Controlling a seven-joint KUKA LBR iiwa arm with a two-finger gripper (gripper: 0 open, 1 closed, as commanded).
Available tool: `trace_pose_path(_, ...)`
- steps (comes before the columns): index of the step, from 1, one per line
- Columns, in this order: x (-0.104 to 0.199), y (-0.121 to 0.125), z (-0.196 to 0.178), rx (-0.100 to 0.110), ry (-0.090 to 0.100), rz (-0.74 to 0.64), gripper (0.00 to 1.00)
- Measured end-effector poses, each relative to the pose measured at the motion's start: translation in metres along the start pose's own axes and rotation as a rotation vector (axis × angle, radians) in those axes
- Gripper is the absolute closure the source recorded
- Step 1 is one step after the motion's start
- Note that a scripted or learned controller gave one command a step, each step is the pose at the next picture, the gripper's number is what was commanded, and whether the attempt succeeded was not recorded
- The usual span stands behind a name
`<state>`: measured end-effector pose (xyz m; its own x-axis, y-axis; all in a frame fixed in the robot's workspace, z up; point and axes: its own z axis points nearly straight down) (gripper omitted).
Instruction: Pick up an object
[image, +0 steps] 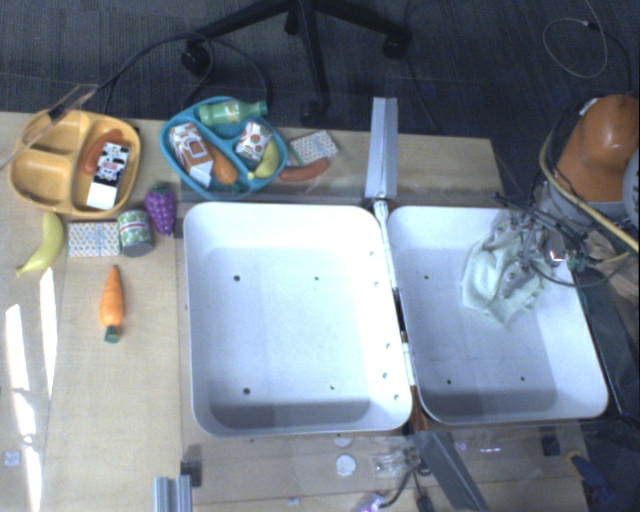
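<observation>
pale crumpled cloth (493, 277) bunched in right bin's upper right part, beneath gripper.

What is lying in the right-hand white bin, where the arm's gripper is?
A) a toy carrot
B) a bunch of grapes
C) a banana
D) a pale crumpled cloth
D: a pale crumpled cloth lies in the right bin beside the gripper, while the carrot, banana and grapes sit on the bench to the left of both bins.

Nothing here reads clearly from where I stand. The small can (133, 232) and the black-and-white carton (108, 172) in the yellow tray (45, 170) carry printing, but it's too blurred to read.
</observation>
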<state>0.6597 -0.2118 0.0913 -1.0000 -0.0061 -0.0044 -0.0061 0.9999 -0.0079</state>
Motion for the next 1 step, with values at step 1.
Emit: trace_pose_path(1, -0.0126, 0.0060, -0.1590, -0.006, -0.009, 0.160, 0.00)
